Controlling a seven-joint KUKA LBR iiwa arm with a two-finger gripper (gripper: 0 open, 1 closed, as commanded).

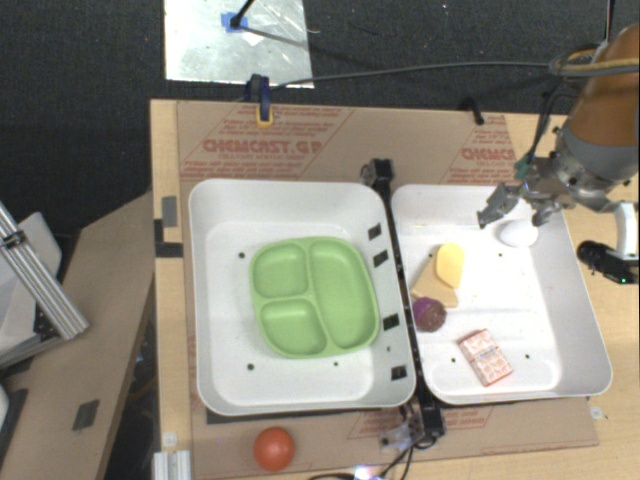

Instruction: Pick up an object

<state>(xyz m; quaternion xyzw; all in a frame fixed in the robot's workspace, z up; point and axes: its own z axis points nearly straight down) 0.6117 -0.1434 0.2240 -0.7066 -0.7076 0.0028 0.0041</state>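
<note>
Gripper (515, 208), grip unreadable to me, hovers over right bin (560, 298): one yellow block (450, 264), purple ball (430, 314), red box (485, 356); left bin (215, 268): one green tray (313, 296).

Red print reading "CHEMCAST GP" stands on the brown board (300, 138) under the bins, well left of the gripper (520, 208). A second red imprint just behind the gripper is partly legible, seemingly the same mark.

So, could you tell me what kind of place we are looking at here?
Probably a robotics lab's grasping test bench: two white bins taped to a cardboard-covered board, toy-like items such as a green divided tray, and a grey arm's gripper reaching in.
</note>
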